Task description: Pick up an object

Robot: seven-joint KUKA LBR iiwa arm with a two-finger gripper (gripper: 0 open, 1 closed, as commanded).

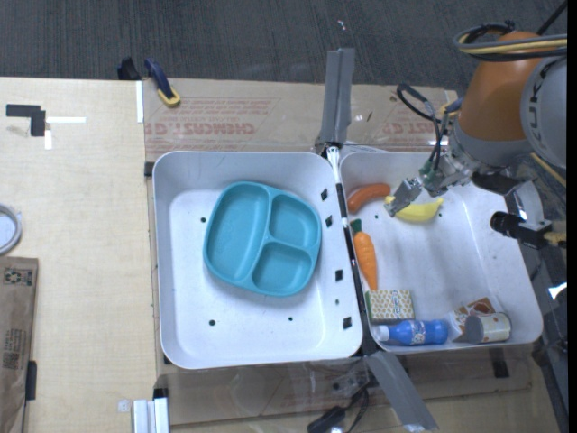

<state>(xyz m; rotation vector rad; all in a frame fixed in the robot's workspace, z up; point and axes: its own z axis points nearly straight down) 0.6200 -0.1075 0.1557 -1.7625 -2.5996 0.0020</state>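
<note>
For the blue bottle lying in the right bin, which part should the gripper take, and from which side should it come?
Probably the middle of the blue bottle, from straight above, closing across its narrow width. It lies on its side along the near wall of the right bin, with the small box behind one end and a can at the other, so its ends look crowded.

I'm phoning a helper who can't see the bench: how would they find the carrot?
Look in the right white bin, along its left wall. The carrot lies there lengthwise, below the hot dog. It alone is orange with a green top.
</note>
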